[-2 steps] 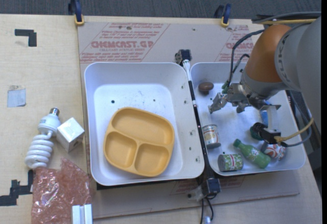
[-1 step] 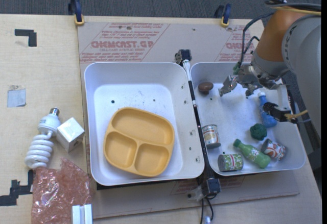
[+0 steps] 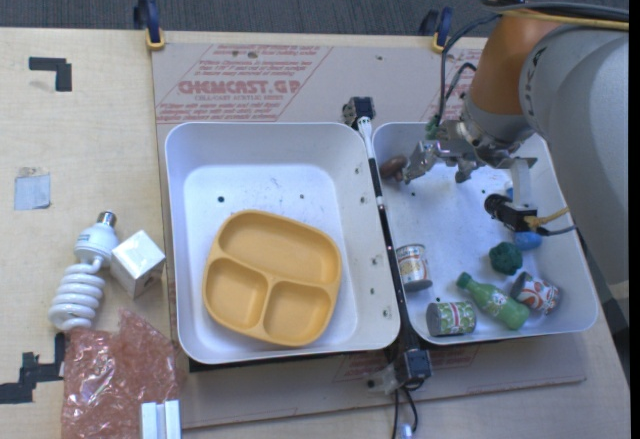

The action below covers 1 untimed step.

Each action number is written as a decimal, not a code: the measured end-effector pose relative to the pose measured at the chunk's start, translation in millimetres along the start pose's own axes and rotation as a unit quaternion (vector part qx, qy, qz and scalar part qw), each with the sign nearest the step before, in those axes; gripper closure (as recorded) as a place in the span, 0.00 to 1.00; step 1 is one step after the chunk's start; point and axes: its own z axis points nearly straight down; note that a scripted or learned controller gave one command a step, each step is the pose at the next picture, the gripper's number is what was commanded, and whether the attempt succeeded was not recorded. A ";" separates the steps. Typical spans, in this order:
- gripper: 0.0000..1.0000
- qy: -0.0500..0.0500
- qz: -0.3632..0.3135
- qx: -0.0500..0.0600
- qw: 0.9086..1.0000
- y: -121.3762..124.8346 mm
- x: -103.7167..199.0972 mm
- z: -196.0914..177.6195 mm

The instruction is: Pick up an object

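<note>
The gripper [image 3: 425, 159] sits low in the right bin [image 3: 455, 227], jaws spread wide right next to a small dark brown object [image 3: 394, 167]. That little rounded lump lies in the bin's far-left corner.

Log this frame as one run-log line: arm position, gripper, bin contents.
arm: over right bin far end | gripper: near small brown object, grasp not visible | right bin: two cans, green bottle | left bin: yellow tray

Tabletop [image 3: 90, 147] with two white bins

Left bin [image 3: 185, 227], right bin [image 3: 450, 217], spiral bulb [image 3: 82, 279], white cube [image 3: 138, 261], pink wrap [image 3: 120, 377].
</note>
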 end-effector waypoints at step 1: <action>0.00 0.002 0.001 0.000 1.000 -61.8 5.2 1.0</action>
